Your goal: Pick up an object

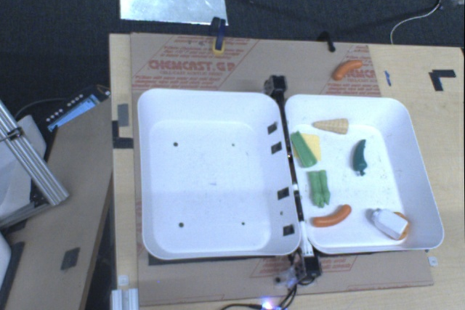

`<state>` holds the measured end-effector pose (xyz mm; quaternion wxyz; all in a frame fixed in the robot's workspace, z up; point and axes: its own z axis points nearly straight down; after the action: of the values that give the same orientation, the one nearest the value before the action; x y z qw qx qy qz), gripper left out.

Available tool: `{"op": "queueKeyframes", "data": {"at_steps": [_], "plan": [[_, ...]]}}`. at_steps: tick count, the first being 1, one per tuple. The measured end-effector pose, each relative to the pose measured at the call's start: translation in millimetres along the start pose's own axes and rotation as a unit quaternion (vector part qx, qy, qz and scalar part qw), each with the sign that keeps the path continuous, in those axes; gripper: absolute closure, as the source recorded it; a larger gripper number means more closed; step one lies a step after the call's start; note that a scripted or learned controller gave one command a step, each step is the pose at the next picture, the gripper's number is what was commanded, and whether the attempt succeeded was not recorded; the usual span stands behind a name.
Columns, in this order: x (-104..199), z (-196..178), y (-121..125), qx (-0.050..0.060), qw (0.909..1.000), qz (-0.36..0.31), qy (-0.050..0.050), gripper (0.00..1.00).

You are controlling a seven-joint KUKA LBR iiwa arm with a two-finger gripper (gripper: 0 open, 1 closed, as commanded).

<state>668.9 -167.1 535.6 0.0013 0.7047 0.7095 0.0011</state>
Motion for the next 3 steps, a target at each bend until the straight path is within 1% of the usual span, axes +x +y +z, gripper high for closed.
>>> {"op": "queueKeyframes", "data": {"at_steps": [1, 2, 3], "plan": [[-41.4, 0.0, -1.2, 0.000, 1.0000, 0.004, -0.001, 1.00], [-34.7, 0.3, -0.7, 0.000, 1.0000, 0.002, -0.001, 1.00], [-2.6, -0.5, -39.6, 0.001, 1.0000, 0.001, 0.000, 1.00]]}}
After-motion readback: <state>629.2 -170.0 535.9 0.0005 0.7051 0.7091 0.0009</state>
